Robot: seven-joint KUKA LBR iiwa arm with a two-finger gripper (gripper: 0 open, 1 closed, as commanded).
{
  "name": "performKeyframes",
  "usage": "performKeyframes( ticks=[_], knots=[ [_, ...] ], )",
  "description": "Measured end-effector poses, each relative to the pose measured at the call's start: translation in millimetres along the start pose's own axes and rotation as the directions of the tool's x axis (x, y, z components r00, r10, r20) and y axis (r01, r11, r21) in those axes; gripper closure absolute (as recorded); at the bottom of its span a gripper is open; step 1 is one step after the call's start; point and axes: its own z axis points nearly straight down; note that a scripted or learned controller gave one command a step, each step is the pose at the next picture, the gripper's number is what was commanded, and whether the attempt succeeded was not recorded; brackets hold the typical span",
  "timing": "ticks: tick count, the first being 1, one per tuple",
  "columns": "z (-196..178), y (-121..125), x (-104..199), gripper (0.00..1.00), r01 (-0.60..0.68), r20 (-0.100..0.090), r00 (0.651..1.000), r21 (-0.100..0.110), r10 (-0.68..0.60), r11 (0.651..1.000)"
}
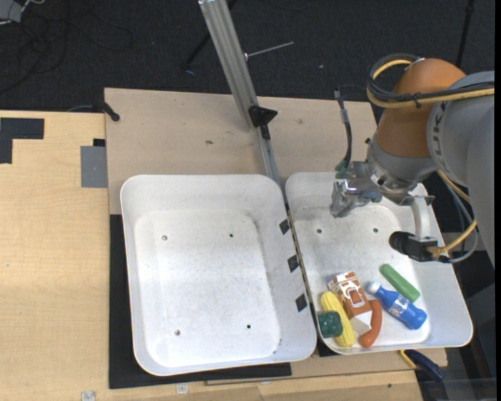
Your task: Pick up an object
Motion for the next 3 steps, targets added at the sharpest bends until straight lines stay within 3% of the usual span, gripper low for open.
performKeyframes(
  ticks=[2, 3],
  knots=[
    [-104.0, -2.2, 6.8, 1.0, 0.0, 0.001, 1.0, -0.001, 0.0, 1.0],
    [-98.7, -23.5, 42.4, 1.0, 0.002, -0.001, 1.0, 0.007, -0.002, 1.0]
  ],
)
